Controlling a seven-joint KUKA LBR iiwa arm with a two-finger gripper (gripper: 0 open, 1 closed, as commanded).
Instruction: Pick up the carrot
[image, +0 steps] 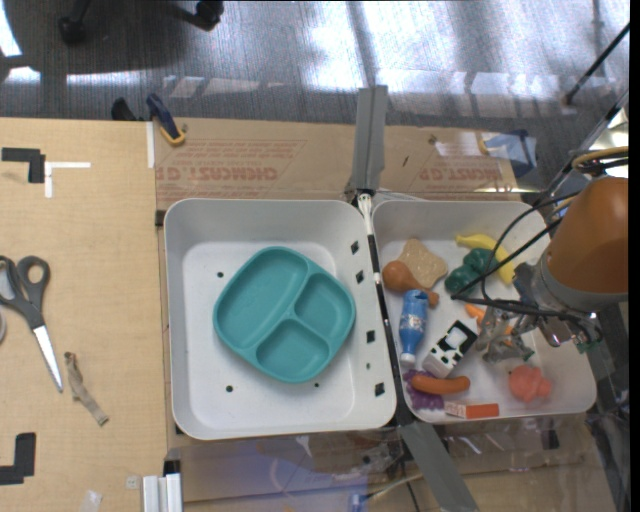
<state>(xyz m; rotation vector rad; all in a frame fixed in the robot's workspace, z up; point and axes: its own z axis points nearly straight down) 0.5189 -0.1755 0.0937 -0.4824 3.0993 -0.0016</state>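
In the right bin (570, 405), a small orange piece (476, 312) that looks like the carrot pokes out beside the gripper, mostly hidden by it. My gripper (503, 338) hangs low over the bin's middle right, below the grey arm with its orange band (598, 235). It sits just right of that orange piece and above a pink toy (528, 382). Nothing can be seen held in it.
The right bin also holds a red-orange sausage (440, 383), blue bottle (412, 322), black-and-white block (450, 346), bread slice (424, 262), brown egg shape (398, 274), green toy (470, 270) and banana (478, 241). A teal divided plate (285, 314) lies in the left bin (185, 330). Scissors (35, 310) lie on the bench.
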